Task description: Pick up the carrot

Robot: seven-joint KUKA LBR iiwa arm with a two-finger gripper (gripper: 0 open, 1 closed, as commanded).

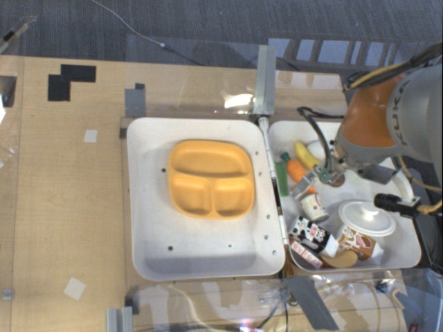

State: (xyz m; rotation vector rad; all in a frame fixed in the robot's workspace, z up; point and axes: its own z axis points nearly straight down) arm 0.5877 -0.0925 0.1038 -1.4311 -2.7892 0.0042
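Hand sits low in the right bin, just right of the carrot; fingers mostly hidden under the wrist, so can't tell if it's apart, together or clamped on anything.

Counts, left to right:
- 2 white bins side by side on the counter.
- Left bin: 1 yellow divided tray, three compartments, roughly centred.
- Right bin: 1 green item along the left wall, 1 carrot beside it, 1 banana just behind the carrot, 1 black-and-white carton near the front, 1 small patterned cup below the hand, 1 white lidded container to the right, 1 brown piece at the front wall.

Hard to read: the carrot's right end runs up to the hand, contact unclear. Something white behind the banana is partly covered by the arm. The green item is too narrow to identify. The arm's bulk hides the bin's back right corner. Cables loop over the back of the bin.

In the way: banana and green item flank the carrot closely, the cup is near its lower side.
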